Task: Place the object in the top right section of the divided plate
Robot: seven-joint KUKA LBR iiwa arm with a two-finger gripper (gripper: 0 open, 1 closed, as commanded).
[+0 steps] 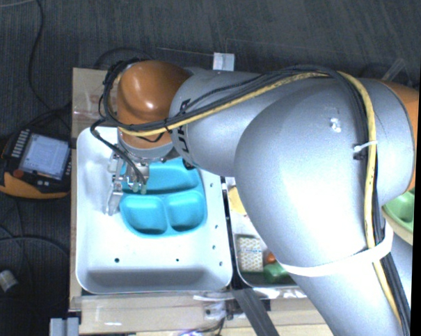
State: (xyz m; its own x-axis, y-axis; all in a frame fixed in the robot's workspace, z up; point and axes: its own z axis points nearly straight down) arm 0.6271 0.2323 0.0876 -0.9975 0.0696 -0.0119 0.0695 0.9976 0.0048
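From my screen, the grey arm (295,153) sprawls across both shallow white bins, covering most of the right one (230,220). Its two-finger gripper (122,188) hangs over the blue plastic divided plate's (164,203) left edge in the left bin (150,266) — whether it's parted or pinched I cannot tell. The object isn't something I can pick out (green and orange clutter (265,265) peeks beneath the arm).

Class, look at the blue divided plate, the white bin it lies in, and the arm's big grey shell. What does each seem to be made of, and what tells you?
Blue divided plate: probably moulded plastic, going by its even colour, soft sheen and rounded dividers.
White bin: likely plastic, smooth and slightly glossy, with rounded corners.
Arm's grey shell: painted metal or hard plastic, satin finish with broad soft highlights; which one is unclear.
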